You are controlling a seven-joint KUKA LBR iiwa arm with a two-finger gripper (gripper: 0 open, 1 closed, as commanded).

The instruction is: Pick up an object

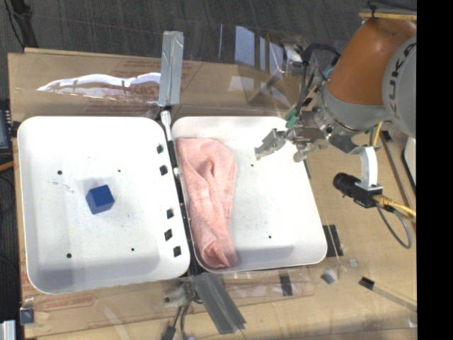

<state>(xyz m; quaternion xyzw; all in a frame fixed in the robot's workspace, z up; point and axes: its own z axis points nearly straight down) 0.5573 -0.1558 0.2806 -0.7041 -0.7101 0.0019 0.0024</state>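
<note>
Tool is hovering empty, opening unclear, over right bin, pink cloth lying just to its left, risking a pinch of bare floor if descending here.

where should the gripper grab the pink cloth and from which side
Best guess: pinch a raised fold near the upper, wider end of the pink cloth, coming straight down from above. It lies flat and crumpled along the left wall of the right bin, so no edge offers itself from the side. The gripper sits above the bin's upper right part, apart from the cloth.
</note>
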